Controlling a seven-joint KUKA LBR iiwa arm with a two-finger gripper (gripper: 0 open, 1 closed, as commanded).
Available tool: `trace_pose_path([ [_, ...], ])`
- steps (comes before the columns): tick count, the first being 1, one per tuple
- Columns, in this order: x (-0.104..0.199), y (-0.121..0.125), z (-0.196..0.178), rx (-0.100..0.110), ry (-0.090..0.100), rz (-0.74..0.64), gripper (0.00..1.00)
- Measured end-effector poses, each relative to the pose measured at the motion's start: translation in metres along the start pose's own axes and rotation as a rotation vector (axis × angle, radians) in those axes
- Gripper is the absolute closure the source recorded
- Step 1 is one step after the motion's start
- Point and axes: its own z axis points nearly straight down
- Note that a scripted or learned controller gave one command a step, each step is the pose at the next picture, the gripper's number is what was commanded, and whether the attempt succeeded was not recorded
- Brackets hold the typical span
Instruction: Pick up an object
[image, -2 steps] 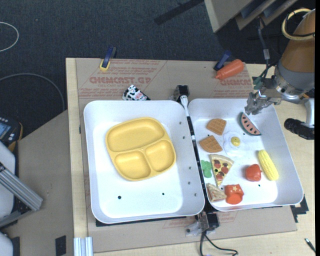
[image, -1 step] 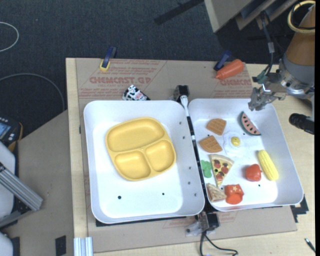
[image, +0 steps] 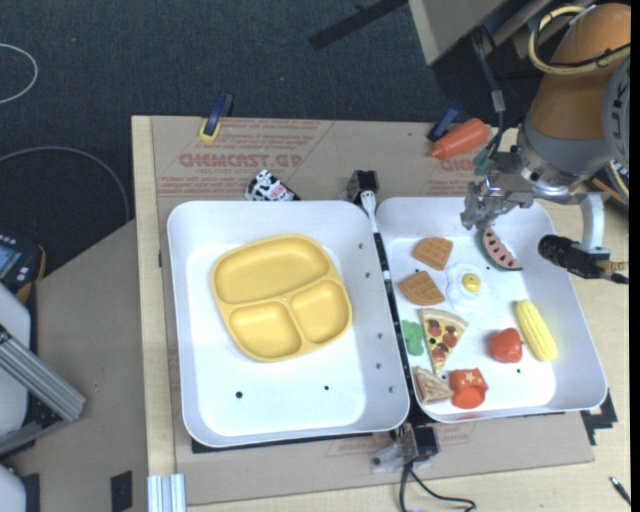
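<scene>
1. Take the right bin (image: 590, 375) as your landmark: every loose toy food lies inside it, so any pick has to happen there.
2. You see the gripper (image: 487, 212) hanging over that bin's far edge, at the end of the grey arm with its orange band (image: 592, 45). It is dark and small here, so you cannot tell how it is set, and nothing shows in its grasp.
3. The watermelon slice (image: 499, 250) lies just beside the gripper, toward the bin's middle. Judge it the likeliest target, simply because it is the nearest thing.
4. Further into the bin from there you find two brown toast-like pieces (image: 434, 252), a fried egg (image: 469, 284) and a pizza slice (image: 441, 334) with a green piece (image: 412, 337) touching its side.
5. Along the bin's near right part sit a corn cob (image: 535, 330), a red tomato-like piece (image: 506, 346) and another red piece (image: 467, 388) next to a small sandwich wedge (image: 431, 384).
6. These foods are crowded toward the bin's left wall, so a descent there risks nudging neighbours; the watermelon and corn stand freer.
7. Left of the right bin, the other bin (image: 190, 330) holds a yellow divided plate (image: 278, 297). It lies flat and broad, a poor thing to pinch.
8. An orange carrot-like toy (image: 459, 139) lies outside, beyond the right bin's far edge, on the bench.
</scene>
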Motion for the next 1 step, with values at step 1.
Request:
trace_pose_path([
  [1, 0.0275, -0.0198, 0.0106, 0.002, -0.001, 0.003, 1.0],
])
